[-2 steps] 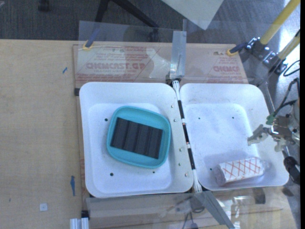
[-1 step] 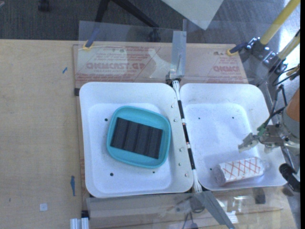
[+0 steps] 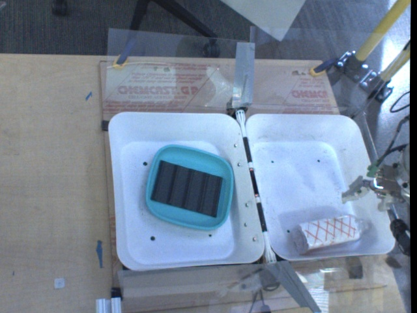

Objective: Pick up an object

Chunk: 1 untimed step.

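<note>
Red-checked box [image 3: 329, 232] in right bin [image 3: 296, 142] | likely light, stiff; grip across short sides | claw [image 3: 365, 186] state: cannot tell

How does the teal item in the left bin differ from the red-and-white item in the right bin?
The teal tray is a wide, flat, rounded piece with a dark ribbed insert; the red-and-white crosshatched block is smaller, narrow and boxy. The tray sits mid-floor in the left bin; the block lies near the front edge of the right bin. Both rest loose, at a slant, apart from the gripper.
</note>
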### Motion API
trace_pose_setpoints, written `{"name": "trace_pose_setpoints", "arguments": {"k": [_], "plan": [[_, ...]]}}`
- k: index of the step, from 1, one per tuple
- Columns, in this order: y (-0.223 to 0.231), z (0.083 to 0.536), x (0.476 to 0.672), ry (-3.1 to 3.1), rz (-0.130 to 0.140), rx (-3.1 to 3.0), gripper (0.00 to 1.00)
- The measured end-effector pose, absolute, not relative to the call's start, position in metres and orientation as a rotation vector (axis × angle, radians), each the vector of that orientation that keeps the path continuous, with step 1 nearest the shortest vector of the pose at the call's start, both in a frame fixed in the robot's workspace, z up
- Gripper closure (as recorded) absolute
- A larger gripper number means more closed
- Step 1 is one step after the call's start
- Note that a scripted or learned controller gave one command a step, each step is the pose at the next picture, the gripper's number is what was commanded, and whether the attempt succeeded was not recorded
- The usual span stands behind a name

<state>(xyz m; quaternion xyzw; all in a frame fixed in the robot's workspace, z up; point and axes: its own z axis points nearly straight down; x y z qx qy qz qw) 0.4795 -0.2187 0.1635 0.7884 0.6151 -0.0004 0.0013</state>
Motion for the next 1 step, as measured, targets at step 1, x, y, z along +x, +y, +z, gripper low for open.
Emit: {"name": "trace_pose_setpoints", "arguments": {"k": [1], "plan": [[-0.2058, 0.1438, 0.4793, 2.384, -0.001, 2.05, 0.0]]}}
